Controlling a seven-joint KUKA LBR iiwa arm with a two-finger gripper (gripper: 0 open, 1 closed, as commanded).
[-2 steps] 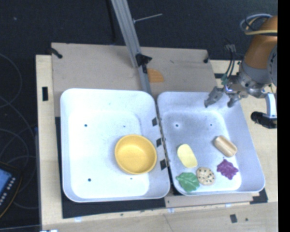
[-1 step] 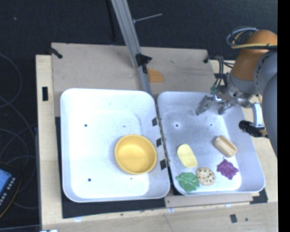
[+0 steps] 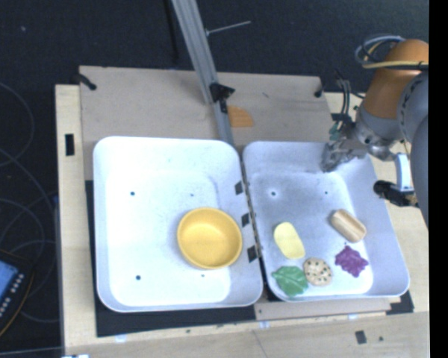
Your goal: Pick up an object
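While the arm reaches in from the right of the camera view, its end effector hangs over the far right corner of the right bin, near that bin's back wall. Whether it is released or clenched cannot be told at this slant and blur; nothing is seen in it.

Right bin contents, all grouped in the near half, well apart from the end effector:
- pale yellow oval piece, near the bin's left side;
- tan bread-roll-shaped piece, lying at a tilt toward the right wall;
- purple grape-like cluster, just below the roll;
- round cookie with dark spots, between the purple cluster and the green piece;
- green leafy piece, at the near edge, just beside the cookie.

Left bin: one yellow bowl, upright, open side up, sitting toward the near right part of that bin.

Both bins sit side by side, touching along the middle, on the desk. A grey metal rail runs at a slant from the top of the view down to the seam between the bins. A handheld screen unit lies at the lower left, off the desk.
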